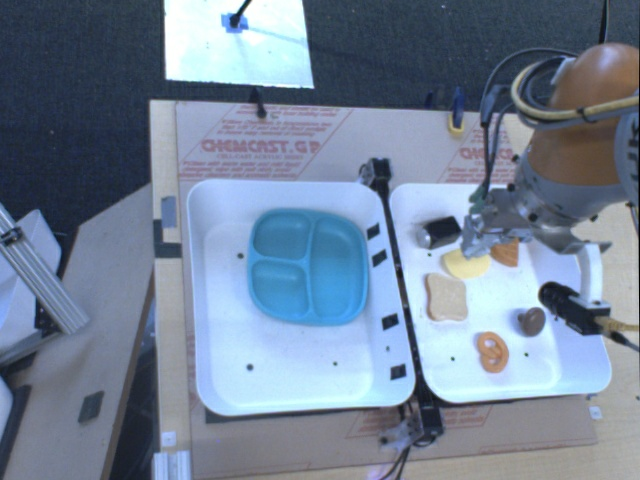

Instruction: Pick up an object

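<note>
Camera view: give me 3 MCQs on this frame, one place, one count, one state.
1. Where does the blue divided plate lie?
A. in the left bin
B. in the right bin
C. on the bench outside the bins

2. How many compartments does that plate have?
A. two
B. three
C. five

3. How does the slice of bread lie?
A. flat on the bin floor
B. propped upright on the bin wall
C. stacked on the pretzel

Key:
1 A: the blue divided plate sits in the middle of the left bin.
2 B: its ridges mark off one wide section and two smaller ones.
3 A: the slice of bread lies flat on the floor of the right bin, apart from the pretzel; the claw hovers over the yellow piece further back.
</note>
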`<act>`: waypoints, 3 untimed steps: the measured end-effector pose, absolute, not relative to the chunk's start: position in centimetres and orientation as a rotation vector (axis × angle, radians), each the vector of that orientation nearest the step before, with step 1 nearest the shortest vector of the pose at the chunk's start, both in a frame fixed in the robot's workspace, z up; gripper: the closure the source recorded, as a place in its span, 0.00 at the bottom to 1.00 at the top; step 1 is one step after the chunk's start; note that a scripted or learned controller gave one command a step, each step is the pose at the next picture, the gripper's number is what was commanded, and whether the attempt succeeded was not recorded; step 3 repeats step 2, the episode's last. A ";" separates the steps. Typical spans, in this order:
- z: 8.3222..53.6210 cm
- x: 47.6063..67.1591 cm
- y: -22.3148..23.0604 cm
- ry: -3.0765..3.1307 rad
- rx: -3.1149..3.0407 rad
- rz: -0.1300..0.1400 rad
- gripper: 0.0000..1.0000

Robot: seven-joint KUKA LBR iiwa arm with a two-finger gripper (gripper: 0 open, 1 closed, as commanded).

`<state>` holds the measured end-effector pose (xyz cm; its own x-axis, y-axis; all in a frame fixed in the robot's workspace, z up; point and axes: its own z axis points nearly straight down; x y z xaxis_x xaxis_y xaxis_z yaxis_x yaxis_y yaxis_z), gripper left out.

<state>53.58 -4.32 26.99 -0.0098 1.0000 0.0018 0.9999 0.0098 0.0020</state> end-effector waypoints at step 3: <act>25.5 53.2 6.1 2.234 2.211 0.002 1.00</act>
